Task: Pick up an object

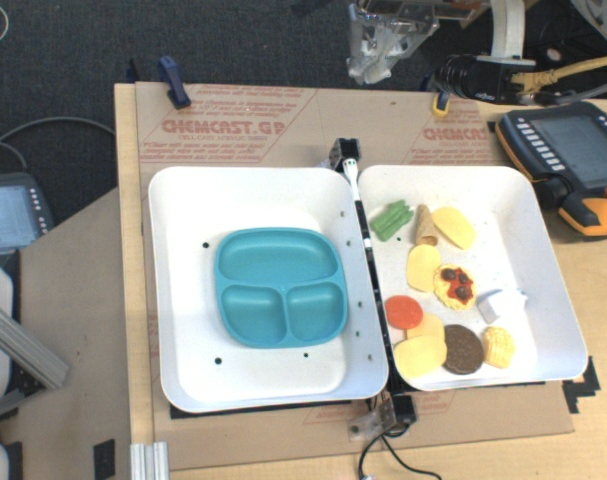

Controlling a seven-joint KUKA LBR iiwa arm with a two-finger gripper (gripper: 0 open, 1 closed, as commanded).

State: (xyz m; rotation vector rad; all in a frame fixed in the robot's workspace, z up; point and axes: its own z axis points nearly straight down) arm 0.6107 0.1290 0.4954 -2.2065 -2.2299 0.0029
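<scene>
Two bins below me. My gripper (375, 60) hangs beyond bench's far edge, touching nothing — jaw state: cannot tell. Toy foods (443, 298) lie in right bin (548, 268); teal tray (281, 286) in left bin (178, 268).

Robotics lab — teach pendant (563, 153), cables, clamped bins (173, 268) on bench.

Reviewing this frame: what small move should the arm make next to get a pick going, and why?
Probably bring the gripper forward and down over the right white bin. It hangs beyond the bins' far edge, and the toy food lies there, the green ridged piece nearest. The teal divided plate fills the left bin.
</scene>
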